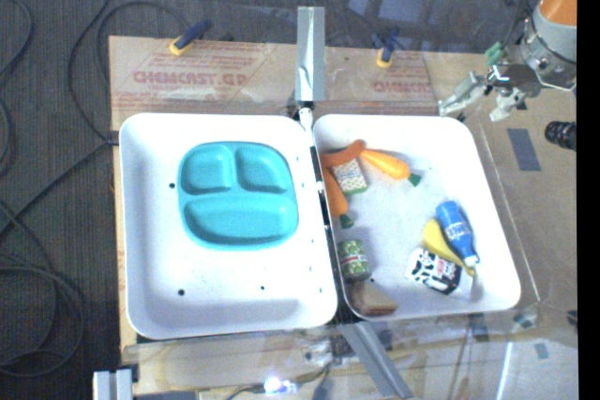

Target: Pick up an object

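We are looking at the gripper hanging outside the right bin, just past its far right corner, w/ both fingers spread apart and nothing between them. So it is released, not grasping yet.

The objs to pick are all lying in the right bin. Along the left wall we are seeing a carrot, a 2nd carrot and a small checkered packet touching them. Lower there is a small green can and a brown piece. On the right side a blue bottle is lying on a yellow banana, just beside a black-and-white carton.

We are judging these as toy food, prob. light and stiff plastic, a bit slippery. The carrot near the bin middle seems the easiest: free on both sides, so taking it across its thick middle should work. The bottle is round and may roll off.

On the board behind the bins we are reading red print, approx. "CHEMCAST GP". Labels on the objs are too small to read.

The left bin is holding a teal divided plate.
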Available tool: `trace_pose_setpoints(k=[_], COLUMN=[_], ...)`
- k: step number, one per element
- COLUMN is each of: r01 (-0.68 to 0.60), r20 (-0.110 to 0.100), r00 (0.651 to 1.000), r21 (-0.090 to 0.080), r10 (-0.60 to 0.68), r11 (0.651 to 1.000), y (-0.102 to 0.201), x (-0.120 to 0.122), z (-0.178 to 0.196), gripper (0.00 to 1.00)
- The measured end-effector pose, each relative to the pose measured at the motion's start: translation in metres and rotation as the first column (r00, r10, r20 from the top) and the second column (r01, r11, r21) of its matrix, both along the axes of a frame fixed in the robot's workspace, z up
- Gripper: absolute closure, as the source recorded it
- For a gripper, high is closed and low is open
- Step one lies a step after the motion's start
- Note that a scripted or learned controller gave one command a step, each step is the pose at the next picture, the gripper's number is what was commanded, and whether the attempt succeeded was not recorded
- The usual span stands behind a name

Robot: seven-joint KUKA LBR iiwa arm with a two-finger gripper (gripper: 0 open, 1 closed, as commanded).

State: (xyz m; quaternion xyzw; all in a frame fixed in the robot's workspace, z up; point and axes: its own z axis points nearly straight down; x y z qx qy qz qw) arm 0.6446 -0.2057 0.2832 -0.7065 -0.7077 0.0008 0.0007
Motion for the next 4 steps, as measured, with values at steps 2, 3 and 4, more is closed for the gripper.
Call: trace_pose_setpoints(k=[2,3,4], r01=[-0.386,-0.387,-0.364], r20=[0.0,0.005,0.002], r00=[0.923,0.922,0.932], r21=[-0.006,-0.009,-0.001], r10=[0.386,0.387,0.364], r11=[0.923,0.922,0.932], y=[0.072,0.073,0.121], x=[0.024,0.025,0.024], z=[-0.192,-0.184,-0.052], gripper=[0.0,1.0,1.0])
